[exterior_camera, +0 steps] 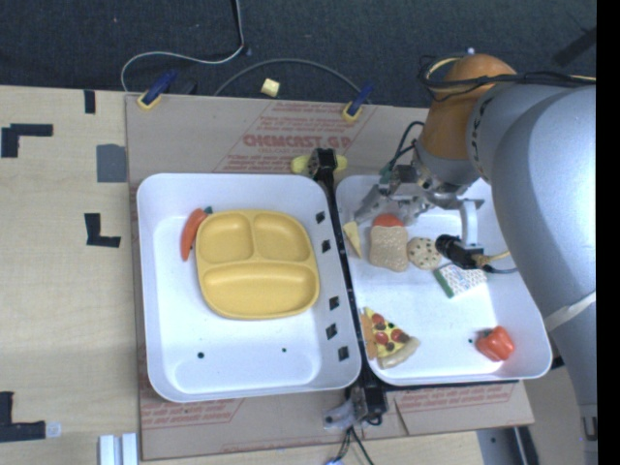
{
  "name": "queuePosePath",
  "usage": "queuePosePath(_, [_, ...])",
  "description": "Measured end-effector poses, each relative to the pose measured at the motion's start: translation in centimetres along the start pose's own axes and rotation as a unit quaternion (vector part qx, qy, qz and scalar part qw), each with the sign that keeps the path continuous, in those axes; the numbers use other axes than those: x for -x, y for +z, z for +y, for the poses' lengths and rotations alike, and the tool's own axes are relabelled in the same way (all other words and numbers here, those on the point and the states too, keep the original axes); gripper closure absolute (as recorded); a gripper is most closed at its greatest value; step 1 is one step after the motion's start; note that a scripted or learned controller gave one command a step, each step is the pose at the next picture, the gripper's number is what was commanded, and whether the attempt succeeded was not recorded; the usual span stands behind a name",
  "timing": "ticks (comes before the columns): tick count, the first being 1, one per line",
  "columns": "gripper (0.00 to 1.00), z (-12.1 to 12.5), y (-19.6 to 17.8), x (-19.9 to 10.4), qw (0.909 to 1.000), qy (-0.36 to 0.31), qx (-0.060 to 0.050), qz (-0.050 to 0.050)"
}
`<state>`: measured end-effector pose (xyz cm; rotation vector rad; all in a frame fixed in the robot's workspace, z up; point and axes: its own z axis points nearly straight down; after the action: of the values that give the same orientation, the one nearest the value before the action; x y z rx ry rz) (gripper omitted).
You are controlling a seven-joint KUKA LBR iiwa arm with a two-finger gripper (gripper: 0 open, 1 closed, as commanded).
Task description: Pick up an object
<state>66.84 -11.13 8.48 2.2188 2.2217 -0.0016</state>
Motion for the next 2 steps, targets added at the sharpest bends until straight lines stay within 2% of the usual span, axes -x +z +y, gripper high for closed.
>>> queuePosePath(1, [0.00, 0.0, 0.0, -0.1, 1.0000, 0.000, 0.000, 0.000])
queuePosePath(2, [0.00, -1.1, 0.0, -0.5, 1.0000, 0.001, 0.000, 0.000])
